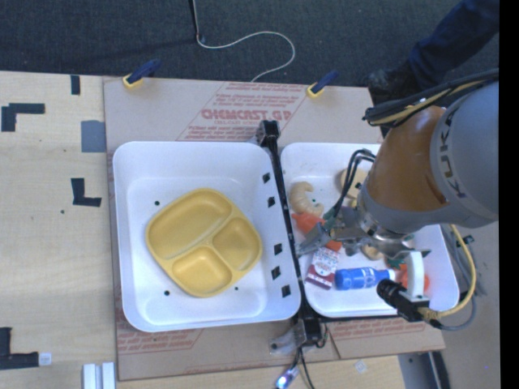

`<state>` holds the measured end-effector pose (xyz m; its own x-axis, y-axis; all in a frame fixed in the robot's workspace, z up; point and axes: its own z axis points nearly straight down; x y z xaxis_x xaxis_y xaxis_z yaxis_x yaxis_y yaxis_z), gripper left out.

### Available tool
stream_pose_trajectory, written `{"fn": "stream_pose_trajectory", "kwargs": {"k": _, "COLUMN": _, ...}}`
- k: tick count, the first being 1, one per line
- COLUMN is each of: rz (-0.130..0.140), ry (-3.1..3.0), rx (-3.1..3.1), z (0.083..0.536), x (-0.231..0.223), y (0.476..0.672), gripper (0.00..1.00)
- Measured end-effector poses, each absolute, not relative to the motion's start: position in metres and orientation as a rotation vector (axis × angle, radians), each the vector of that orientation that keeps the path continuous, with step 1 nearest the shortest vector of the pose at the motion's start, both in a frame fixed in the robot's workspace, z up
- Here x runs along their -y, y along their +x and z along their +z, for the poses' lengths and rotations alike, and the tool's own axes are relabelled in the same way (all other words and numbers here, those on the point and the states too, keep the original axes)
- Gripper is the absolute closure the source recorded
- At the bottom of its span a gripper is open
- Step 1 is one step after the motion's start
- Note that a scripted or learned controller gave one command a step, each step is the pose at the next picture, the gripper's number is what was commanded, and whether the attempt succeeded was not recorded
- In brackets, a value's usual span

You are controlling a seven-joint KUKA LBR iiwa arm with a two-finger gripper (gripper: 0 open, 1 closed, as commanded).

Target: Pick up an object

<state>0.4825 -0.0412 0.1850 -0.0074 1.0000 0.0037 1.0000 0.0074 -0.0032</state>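
Note:
My gripper (321, 240) hangs low over the left part of the right bin (320, 154), under the grey and orange arm (413, 168). It is right over a small pile of items. An orange-red item (306, 220) lies just left of it and a white and red packet (325, 261) just below it. A blue bottle (362, 279) with a white cap lies on its side near the bin's front edge. A beige rounded object (302, 191) rests further back by the divider. The arm hides much of the bin's right half.
The left bin (123, 217) holds a yellow divided plate (203, 240). A black divider (280, 217) runs between the two bins. A white and red item (418, 272) lies at the right bin's front right. Cables hang off the arm there.

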Motion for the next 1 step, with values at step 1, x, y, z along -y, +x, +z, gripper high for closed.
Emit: {"fn": "stream_pose_trajectory", "kwargs": {"k": 1, "rz": 0.0, "ry": -2.207, "rx": 2.229, "z": 0.1836, "x": -0.0451, "y": 0.4826, "gripper": 0.0}}
